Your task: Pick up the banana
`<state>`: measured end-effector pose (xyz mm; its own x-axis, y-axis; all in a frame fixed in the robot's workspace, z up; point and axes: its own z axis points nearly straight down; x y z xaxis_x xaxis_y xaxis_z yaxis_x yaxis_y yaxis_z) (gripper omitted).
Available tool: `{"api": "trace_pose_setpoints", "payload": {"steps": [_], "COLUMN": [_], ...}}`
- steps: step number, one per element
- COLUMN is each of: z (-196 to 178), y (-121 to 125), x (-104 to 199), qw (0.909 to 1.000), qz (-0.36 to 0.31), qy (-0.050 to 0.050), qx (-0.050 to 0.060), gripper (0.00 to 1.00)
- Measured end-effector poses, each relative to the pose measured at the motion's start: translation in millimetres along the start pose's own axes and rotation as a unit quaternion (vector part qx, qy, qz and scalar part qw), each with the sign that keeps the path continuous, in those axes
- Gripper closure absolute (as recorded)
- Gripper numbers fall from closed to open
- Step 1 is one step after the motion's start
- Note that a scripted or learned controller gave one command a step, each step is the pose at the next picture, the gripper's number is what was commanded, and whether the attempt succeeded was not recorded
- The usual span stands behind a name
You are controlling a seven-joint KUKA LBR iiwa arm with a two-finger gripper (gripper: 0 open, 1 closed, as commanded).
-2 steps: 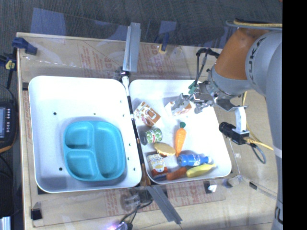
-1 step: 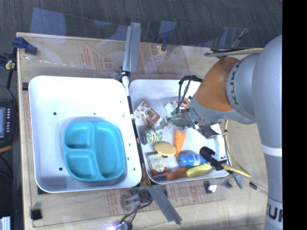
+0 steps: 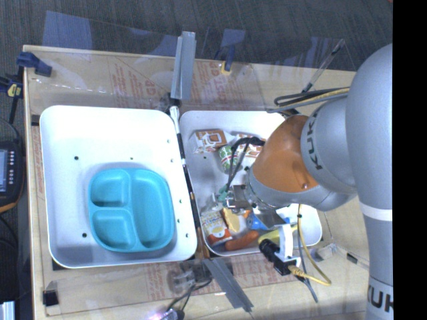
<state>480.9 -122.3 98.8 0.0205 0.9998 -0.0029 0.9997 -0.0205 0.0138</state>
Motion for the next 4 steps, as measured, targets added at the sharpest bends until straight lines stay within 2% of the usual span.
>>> {"api": "trace_pose_setpoints", "payload": {"steps": [1,2,3,4], "z": [-13.5,-1.4,7.7,8.4], "y": [5.1,86.7,80.2,29.9], "x": [-2.6,-46.4,-43.9,-23.2], "qw": [1.0000,0.9998,0.9997,0.9997], "qz": [-0.003,0.022,0.022,0.023], "qy": [-0.004,-0.001,0.002,0.002], "qx": [-0.008,-0.003,0.007,0.010], "gripper": [1.00,1.00,0.00,0.00]}}
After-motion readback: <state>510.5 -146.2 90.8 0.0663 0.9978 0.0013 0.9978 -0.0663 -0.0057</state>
